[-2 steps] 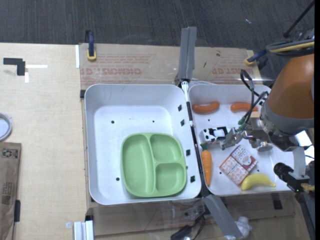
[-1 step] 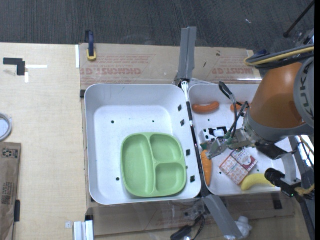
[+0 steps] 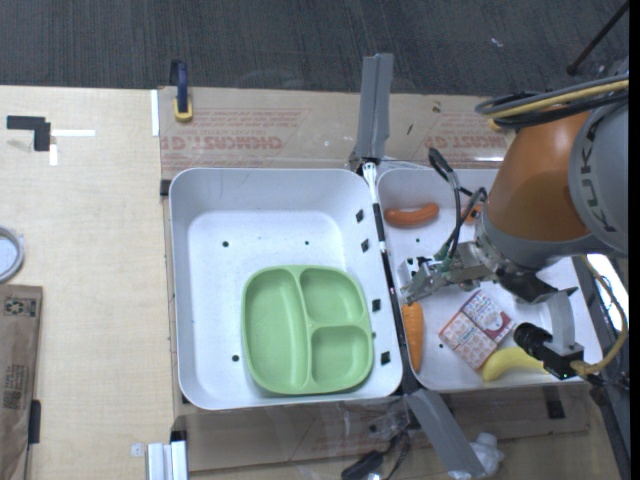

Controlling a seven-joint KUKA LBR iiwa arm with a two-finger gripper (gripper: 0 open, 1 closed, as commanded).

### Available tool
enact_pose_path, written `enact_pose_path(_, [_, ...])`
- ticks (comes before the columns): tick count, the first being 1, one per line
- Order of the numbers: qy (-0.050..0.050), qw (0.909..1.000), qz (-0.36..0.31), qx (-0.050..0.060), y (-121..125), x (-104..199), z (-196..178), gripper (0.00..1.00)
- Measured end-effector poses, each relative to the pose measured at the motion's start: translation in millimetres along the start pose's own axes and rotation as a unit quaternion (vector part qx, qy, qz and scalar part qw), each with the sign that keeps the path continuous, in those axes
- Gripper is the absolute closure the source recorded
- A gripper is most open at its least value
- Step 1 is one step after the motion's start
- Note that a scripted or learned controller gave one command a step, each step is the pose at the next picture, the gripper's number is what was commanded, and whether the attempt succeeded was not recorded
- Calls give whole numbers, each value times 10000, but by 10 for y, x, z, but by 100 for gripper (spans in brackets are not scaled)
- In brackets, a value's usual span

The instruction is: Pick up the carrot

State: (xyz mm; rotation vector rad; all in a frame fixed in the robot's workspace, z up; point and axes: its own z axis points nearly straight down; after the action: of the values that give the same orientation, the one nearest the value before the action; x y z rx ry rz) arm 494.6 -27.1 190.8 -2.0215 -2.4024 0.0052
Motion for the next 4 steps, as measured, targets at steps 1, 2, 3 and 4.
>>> enact_pose_path(1, [6,9929,-1188,4,-44,157,10,0])
enact_pose_path(2, [6,9996,-272,4,-230,-342,12,0])
enact_pose_path(3, [7,9995,302,-30,-282,-705,935,0])
enact_pose_path(4, [-22,9995,321,-34,-281,-730,854,100])
